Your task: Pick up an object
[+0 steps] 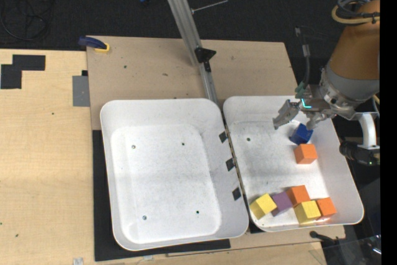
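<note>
Two white bins sat side by side on the counter (pixel 155 68); the left bin (pixel 164 174) had nothing visible in it, the right bin (pixel 257 127) held all the blocks. Grey arm (pixel 353 56) with its orange band came in from the right, over the right bin's upper right part. End effector (pixel 298 116) hovered there, fingers spread apart, one grey finger (pixel 284 115) angled out to the left, nothing clamped between them. A small teal light showed on the wrist (pixel 305 103).

Blue block (pixel 302 133) lay just below and slightly right of the end effector, close to it, touching or not could not be told. Orange block (pixel 305 153) was just below the blue one, near it.

Cluster along the bin's lower edge: yellow block (pixel 264 204) at left, purple block (pixel 282 201) touching it, another orange block (pixel 299 194) just right of the purple. Second yellow block (pixel 307 211) was below that, with a third orange block (pixel 325 206) beside it at the right.

Black clips (pixel 227 149) sat along the seam between the bins. A slanted metal rail (pixel 183 12) ran from the top down toward that seam. A blue and yellow clamp (pixel 93 43) rested at the counter's upper left corner.
</note>
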You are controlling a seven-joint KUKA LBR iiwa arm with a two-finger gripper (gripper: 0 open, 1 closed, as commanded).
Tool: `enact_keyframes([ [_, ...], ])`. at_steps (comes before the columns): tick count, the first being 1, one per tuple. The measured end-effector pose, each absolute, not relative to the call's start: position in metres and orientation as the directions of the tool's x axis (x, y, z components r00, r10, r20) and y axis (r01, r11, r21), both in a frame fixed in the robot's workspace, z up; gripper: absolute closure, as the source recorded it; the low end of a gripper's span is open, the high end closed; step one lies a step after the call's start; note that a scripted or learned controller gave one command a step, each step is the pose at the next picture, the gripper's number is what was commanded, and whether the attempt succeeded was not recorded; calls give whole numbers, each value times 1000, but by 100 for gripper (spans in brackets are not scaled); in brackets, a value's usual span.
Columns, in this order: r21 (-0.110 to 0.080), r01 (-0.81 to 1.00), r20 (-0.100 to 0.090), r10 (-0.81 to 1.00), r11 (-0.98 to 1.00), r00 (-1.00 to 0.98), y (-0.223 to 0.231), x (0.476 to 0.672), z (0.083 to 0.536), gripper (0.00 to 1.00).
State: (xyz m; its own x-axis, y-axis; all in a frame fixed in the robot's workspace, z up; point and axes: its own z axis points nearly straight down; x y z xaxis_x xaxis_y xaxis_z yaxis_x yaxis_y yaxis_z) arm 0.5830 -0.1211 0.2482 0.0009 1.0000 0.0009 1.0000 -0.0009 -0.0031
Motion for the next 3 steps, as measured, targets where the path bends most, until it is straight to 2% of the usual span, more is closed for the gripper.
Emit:
enact_keyframes([
  [2,-10,1000,2,1000,-1,1,-117,586,129,0],
  [3,-1,1000,1,1000,-2,2,-116,587,91,0],
])
